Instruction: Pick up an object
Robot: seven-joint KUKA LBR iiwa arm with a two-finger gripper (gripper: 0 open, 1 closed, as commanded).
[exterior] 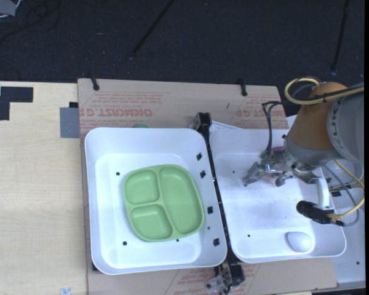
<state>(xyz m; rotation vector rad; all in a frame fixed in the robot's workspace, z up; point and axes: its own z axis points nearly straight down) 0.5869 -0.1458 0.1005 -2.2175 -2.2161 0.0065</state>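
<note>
View from above and at a slant. My hand (pixel 259 174) sits low over the far half of the right bin (pixel 252 226), pointing left, with my arm (pixel 317 131) coming in from the right. My arm is cut off at the right edge. The hand reads as a tangle of grey metal against the white floor, so I cannot tell whether it is wide or narrow, and nothing can be made out in it. A white oval (pixel 299 241) lies in the near right corner of the same bin, well apart from my hand. It is pale on pale, so its outline is faint and I cannot tell what it is. The left bin (pixel 104 165) holds a green plate (pixel 163 201) with three compartments, lying flat near its middle. Both bins rest on a cardboard sheet (pixel 172 103) on the counter (pixel 31 195), and its print is partly hidden by the bins.
</note>
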